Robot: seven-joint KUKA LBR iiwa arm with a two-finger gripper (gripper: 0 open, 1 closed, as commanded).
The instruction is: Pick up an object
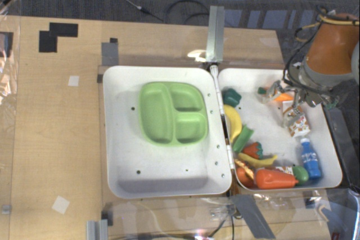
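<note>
Gripper [292,99] low in the right bin's [332,177] upper right corner; I can't tell its state.
I see a small printed packet [296,122] just below it, blue bottle [310,160] nearer the front, toy food piled front-left. Green tray [171,113] sits in left bin [121,137].

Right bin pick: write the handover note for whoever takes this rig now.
End effector: low over the right bin's far right part, among small items there; grip state unclear, nothing visibly held.
Objects: blue bottle near the right wall; banana, orange carrot and other toy food heaped along the left and front edge. Green divided tray sits in the left bin.
Done: approach only.
Left: grasp and lift one object.
</note>
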